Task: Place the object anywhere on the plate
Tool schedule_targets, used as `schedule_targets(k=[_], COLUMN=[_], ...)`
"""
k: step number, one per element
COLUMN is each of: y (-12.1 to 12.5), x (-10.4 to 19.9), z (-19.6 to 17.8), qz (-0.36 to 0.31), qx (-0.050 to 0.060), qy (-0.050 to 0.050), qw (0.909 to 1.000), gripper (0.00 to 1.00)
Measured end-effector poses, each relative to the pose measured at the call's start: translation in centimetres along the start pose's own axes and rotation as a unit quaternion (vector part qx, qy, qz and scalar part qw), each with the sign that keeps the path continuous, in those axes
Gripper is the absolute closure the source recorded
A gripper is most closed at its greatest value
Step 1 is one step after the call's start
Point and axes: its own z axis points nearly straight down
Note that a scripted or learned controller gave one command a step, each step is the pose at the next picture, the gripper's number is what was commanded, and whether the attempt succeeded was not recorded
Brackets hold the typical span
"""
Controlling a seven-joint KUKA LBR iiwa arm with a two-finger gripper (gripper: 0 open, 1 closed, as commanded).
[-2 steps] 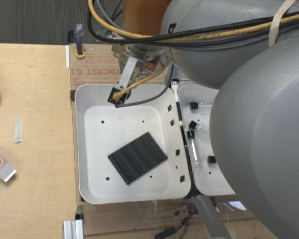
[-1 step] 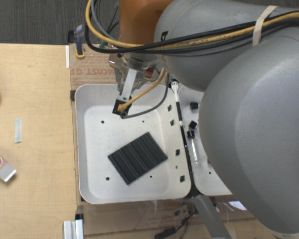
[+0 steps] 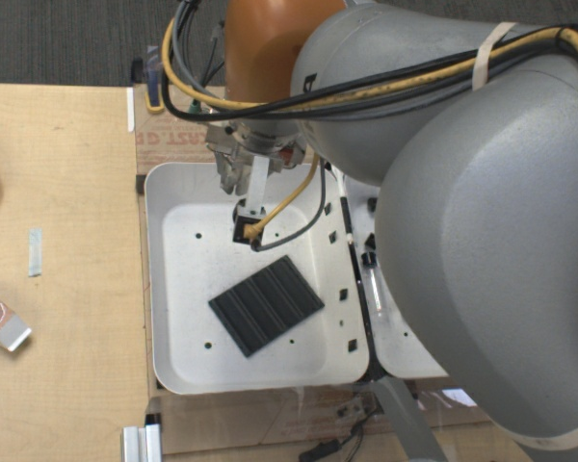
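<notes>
Gripper (image 3: pixel 233 173) over far edge of left bin (image 3: pixel 173 354); open or closed state cannot be told. Black ribbed slab (image 3: pixel 267 305) flat on bin floor, near centre, skewed to bin edges, apart from gripper

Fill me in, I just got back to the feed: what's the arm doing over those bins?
The grey arm reaches in from the right, and its gripper hangs over the far end of the left bin. A dark ribbed slab, probably the plate, lies flat on that bin's floor, nearer the camera and apart from the gripper. I cannot tell whether the gripper carries anything, so the placing does not look done yet.
</notes>
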Motion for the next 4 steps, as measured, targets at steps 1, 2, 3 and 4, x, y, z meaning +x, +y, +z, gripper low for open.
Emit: schedule_targets(k=[1, 2, 3, 4], y=[0.01, 0.00, 0.00, 0.00], x=[-0.01, -0.01, -0.01, -0.01], z=[0.00, 0.00, 0.00, 0.00], qz=[0.000, 0.000, 0.000, 0.000], qx=[0.000, 0.000, 0.000, 0.000], qy=[0.000, 0.000, 0.000, 0.000], qw=[1.0000, 1.0000, 1.0000, 1.0000], gripper=[0.00, 0.00, 0.00, 0.00])
